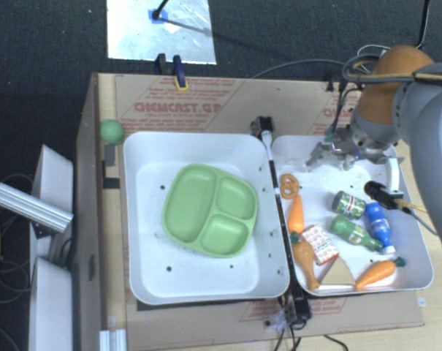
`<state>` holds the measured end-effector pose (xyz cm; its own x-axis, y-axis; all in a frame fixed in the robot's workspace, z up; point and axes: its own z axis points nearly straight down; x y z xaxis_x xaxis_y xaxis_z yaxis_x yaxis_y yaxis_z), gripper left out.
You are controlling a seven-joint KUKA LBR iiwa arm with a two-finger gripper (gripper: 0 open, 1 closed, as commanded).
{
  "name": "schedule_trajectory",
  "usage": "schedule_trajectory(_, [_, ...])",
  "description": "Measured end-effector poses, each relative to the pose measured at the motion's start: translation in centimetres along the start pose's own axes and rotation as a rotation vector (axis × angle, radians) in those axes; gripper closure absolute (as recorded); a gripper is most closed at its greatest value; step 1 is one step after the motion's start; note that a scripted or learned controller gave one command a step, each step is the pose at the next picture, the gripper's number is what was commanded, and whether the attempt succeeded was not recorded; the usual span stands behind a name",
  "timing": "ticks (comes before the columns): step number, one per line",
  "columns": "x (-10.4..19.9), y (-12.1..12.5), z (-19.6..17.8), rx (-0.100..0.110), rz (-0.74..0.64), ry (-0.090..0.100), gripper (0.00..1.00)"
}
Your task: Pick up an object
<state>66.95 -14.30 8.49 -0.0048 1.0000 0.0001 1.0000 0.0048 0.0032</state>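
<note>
Glossy white bin [422, 258], 2 smooth carrots [296, 212]

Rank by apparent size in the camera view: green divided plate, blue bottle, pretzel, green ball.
1. green divided plate
2. blue bottle
3. pretzel and green ball: these look about alike, so I won't rank them.

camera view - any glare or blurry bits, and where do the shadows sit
Camera view: bright glare washes out the silver sheet lying on the dark floor beyond the bench; the grey arm at the right edge looks soft and blurred; the green divided plate in the left bin casts only a faint shadow; the small toys are sharp but low in detail.
</note>
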Motion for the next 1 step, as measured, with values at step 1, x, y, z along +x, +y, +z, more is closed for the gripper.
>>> schedule_trajectory(1, [-4.54,-7.15,0.01,0.003,0.005,-0.002,0.0])
